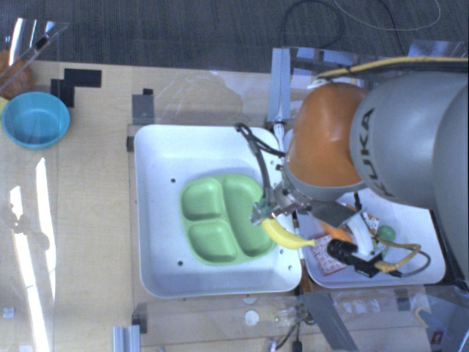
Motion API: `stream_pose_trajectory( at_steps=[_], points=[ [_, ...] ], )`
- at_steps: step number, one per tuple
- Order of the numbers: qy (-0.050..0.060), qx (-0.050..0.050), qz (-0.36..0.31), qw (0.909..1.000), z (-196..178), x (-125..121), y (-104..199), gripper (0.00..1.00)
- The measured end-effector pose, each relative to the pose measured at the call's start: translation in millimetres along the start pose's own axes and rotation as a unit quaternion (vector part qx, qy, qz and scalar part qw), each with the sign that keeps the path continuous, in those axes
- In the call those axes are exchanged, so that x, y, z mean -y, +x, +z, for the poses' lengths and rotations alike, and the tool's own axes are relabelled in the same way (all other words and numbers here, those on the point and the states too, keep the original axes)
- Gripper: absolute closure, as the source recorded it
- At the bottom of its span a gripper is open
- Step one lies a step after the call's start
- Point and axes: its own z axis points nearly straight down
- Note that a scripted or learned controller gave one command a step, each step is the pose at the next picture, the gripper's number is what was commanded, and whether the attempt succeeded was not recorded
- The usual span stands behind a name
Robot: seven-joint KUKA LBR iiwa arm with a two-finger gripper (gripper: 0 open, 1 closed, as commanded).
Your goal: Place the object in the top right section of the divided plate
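Gripper (265, 210) sits at the green divided plate's (220, 218) right rim, finger state unreadable; banana (286, 236) lies just lower-right of it, long axis running lower-right over the bin wall, target section immediately left.

you see a smooth, matt green plastic divided plate (220, 220) in a glossy white plastic bin (157, 196), on a pale wood-look bench (73, 233).

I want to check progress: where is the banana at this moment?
In the camera view, the banana lies across the right rim of the left bin, just right of the green divided plate and below the tool.
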Motion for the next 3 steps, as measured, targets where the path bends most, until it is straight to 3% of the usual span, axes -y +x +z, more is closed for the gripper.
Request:
stream_pose_trajectory(
  at_steps=[1, 2, 3],
  points=[
    [0.007, -0.002, -0.003, 1.0, 60, 0, 13, 1.0],
    [0.003, 0.001, -0.012, 0.9999, -170, 5, -51, 1.0],
    [0.006, -0.002, -0.119, 0.9929, -2, -20, -14, 1.0]
  ],
)
